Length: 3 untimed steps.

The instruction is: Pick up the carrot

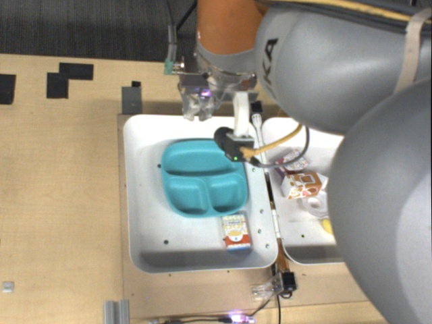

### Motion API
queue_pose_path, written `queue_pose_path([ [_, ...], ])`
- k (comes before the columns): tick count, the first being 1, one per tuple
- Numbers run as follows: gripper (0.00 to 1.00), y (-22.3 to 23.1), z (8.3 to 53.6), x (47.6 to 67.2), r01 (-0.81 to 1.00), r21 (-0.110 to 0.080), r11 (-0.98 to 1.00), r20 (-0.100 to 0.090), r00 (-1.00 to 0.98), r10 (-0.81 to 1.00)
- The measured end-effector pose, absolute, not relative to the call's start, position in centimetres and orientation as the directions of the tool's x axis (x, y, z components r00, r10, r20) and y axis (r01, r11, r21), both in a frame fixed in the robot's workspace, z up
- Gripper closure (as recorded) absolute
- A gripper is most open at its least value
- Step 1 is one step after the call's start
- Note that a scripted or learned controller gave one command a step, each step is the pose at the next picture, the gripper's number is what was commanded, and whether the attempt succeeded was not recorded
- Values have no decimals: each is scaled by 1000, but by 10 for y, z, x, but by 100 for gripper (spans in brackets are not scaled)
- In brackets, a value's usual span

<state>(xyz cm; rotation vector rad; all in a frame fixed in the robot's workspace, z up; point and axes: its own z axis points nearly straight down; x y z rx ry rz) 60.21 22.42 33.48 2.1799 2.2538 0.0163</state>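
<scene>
carrot: not made out with certainty. a yellow-orange sliver [328, 227] lies toward the front of the right bin [297, 250], cut off by my arm [351, 66]; whether that is it i cannot tell. right bin: mostly hidden under my arm, only its left strip on show. in that strip, a small brown, white and red carton [302, 183], and just in front of it a pale, glassy item [314, 205] too unclear to name. left bin [135, 181]: in full sight, holding a teal divided tray [196, 181] with three compartments, and a little red-and-white box [235, 233] just in front of the tray, near the bin's front right corner. my arm: enters from the right, bulking across the upper right, orange band [226, 19] at the top, wrist pointing down. my claw [198, 105]: sits over the back rim of the left bin, behind the tray and well apart from the sliver; apart or together, i cannot tell, as the tip is blurred and small. bench [61, 194]: bare tan board, black shapes [67, 78] at its far left.
</scene>
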Motion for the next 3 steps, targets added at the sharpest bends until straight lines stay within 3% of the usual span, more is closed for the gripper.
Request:
queue_pose_path([
  [1, 0, 225, 332, 601, 999, 6, 35, 1, -35, 999],
  [2, 0, 206, 364, 527, 999, 8, 32, 4, -32, 999],
  [3, 0, 232, 246, 496, 999, -6, -43, -2, 42, 999],
])
